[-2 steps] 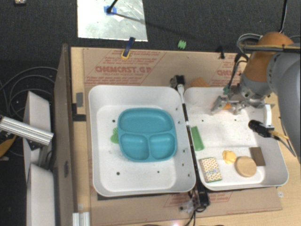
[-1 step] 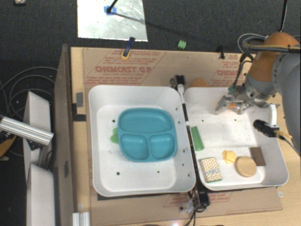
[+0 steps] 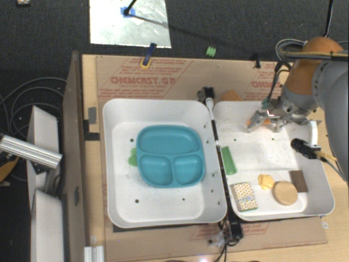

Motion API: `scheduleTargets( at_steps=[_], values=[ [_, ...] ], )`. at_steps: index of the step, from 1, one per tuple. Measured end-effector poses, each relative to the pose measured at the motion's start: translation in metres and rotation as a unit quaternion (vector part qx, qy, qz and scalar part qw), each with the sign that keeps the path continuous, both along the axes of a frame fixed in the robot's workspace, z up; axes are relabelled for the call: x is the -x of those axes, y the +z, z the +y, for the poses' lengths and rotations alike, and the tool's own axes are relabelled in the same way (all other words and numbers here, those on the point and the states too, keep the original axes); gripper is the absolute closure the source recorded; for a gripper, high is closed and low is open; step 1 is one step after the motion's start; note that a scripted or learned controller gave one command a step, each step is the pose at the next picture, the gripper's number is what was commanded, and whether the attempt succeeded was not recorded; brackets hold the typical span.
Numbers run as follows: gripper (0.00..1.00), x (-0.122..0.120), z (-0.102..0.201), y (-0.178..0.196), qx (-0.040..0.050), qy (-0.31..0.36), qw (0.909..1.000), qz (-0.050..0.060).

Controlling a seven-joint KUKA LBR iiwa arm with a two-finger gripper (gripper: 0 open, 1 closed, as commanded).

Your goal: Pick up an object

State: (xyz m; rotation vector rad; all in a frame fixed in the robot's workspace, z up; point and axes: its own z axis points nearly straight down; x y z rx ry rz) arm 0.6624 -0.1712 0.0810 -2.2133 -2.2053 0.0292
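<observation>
My gripper [image 3: 265, 122] hangs low over the far part of the right bin [image 3: 272, 149], with its fingers spread open. A small orange thing [image 3: 264, 119] shows between them; I cannot tell whether it touches them. Nearer the front of that bin lie a green block [image 3: 228, 160], a patterned card box [image 3: 244, 195], a small yellow piece [image 3: 265, 181], a tan round disc [image 3: 285, 192] and a brown block [image 3: 298, 181].
The left bin [image 3: 117, 146] holds a blue divided tray [image 3: 170, 155] with a green thing [image 3: 132, 157] sticking out from under its left edge. A divider [image 3: 214, 130] runs between the bins. The arm comes in from the right over the right bin's far corner.
</observation>
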Motion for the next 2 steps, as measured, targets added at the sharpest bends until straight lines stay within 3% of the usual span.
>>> scheduleTargets(
  at_steps=[1, 2],
  values=[
    [0.0, -0.0072, -0.0115, 0.0567, 0.0004, 0.002, 0.9999, -0.016],
    [1.0, -0.0052, -0.0122, 0.0648, -0.0001, 0.003, 1.0, -0.009]
  ],
)
